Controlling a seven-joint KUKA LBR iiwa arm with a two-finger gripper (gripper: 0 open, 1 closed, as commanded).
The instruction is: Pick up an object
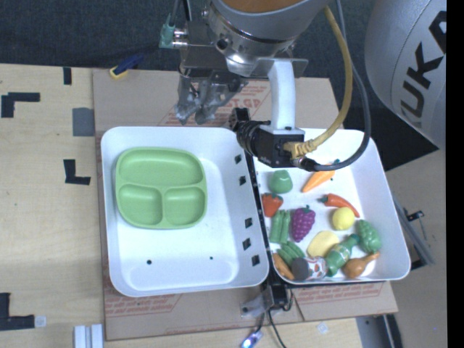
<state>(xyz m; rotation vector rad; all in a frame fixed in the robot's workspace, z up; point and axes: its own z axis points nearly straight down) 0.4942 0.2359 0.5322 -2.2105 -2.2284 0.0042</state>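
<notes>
Below and to the right of my end effector (201, 107), whose opening I cannot tell, the right bin (388, 194) holds small toy foods; the purple grapes (302, 222) look light, rigid, slippery—grasp across their middle.

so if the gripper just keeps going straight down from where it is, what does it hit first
Probably the cardboard sheet under the bins: the gripper hangs just beyond the far rim of the left bin, not over the green tray. Depth is hard to judge here.

The scene is evenly and brightly lit from above, with soft shadows. Mild glare is seen on the white bins (217, 267). The arm (413, 49) at one o'clock is blurred.
</notes>
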